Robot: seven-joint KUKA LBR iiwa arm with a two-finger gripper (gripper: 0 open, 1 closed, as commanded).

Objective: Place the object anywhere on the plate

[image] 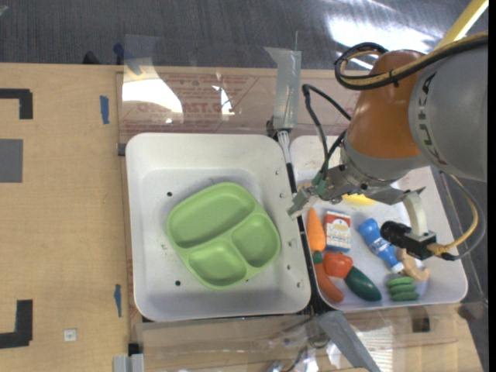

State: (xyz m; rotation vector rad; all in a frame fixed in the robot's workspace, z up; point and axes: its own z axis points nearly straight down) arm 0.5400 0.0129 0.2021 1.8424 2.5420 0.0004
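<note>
A green plate (223, 235) with three compartments lies in the left white bin (147, 169). The right bin (453, 281) holds several toy foods: an orange carrot (315, 231), a small white and red carton (337, 232), a red pepper (337, 264), a dark green vegetable (362, 284), a blue bottle (375, 236) and a green ridged piece (402, 287). My gripper (320, 190) hangs low over the right bin's left side, just above the carrot's top end. The orange wrist band (387, 107) and grey arm cover the bin's back part.
A yellow object (358, 200) peeks out under the wrist. A red piece (328, 287) lies by the front left corner of the right bin. The divider wall (288, 177) between the bins stands right beside the gripper. Black cables (325, 130) loop around the wrist.
</note>
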